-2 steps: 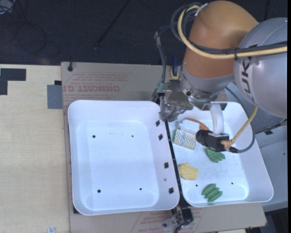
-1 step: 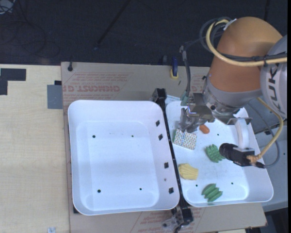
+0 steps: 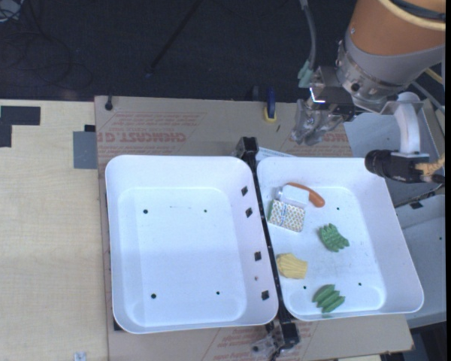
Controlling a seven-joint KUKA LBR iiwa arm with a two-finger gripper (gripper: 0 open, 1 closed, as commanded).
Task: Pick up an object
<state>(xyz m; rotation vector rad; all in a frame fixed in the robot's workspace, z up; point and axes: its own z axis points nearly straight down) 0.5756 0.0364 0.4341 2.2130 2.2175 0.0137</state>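
— Where's the gripper (image 3: 313, 128) sitting rn?

— It's hanging above the cardboard sheet (image 3: 180, 126), just past the back edge of the right bin (image 3: 406, 277), toward its left corner. Arm (image 3: 391, 36) is coming in from the top right, orange band showing above the grey wrist.

— Open or closed?

— Can't tell, the tip is a dark blur from here. Nothing's showing between it, tho.

— And the stuff to grab?

— All lying in the right bin, well below the gripper in the view. Closest is an orange carrot-like piece (image 3: 307, 194) near the back, w/ a small white box (image 3: 290, 196) touching it. Just in front of that is a patterned packet (image 3: 287, 215), tilted. Further right there's a green leafy thing (image 3: 332, 238). A yellow lump (image 3: 292, 265) is lying near the divider side, and a second green piece (image 3: 328, 298) is sitting near the front wall.

— Anything touching the gripper?

— No, it's apart from all of them. Left bin (image 3: 124, 292) is lying beside the right one, clips joining them in the middle.
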